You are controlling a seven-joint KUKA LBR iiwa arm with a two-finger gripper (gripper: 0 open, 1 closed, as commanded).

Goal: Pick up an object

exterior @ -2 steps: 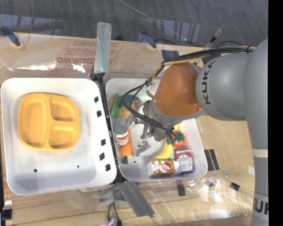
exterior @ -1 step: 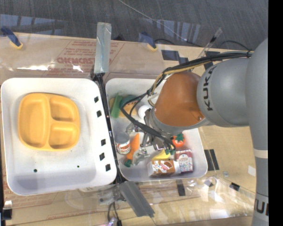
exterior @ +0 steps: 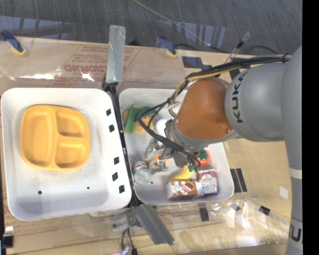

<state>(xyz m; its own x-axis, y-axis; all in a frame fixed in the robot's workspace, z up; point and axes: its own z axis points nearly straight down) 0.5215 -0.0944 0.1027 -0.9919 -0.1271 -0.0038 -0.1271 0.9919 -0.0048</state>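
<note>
My gripper (exterior: 160, 155) reaches down into the right white bin (exterior: 149, 195), under the orange wrist band (exterior: 202, 113). Its metal fingers (exterior: 155, 152) hang over the bin's middle, just above a small clear jar (exterior: 140, 172) near the bin's left wall. A brown-and-white bottle (exterior: 194, 187) lies along the near edge, with a yellow item (exterior: 186, 171) and a red-green piece (exterior: 202, 156) beside it. A green object (exterior: 132, 118) rests at the bin's far left. The arm hides much of the bin.
The left white bin (exterior: 21, 195) holds a yellow divided tray (exterior: 54, 137). A black divider strip (exterior: 117, 142) runs between the bins. Cables (exterior: 212, 70) loop above the wrist. Brown cardboard and tape surround both bins.
</note>
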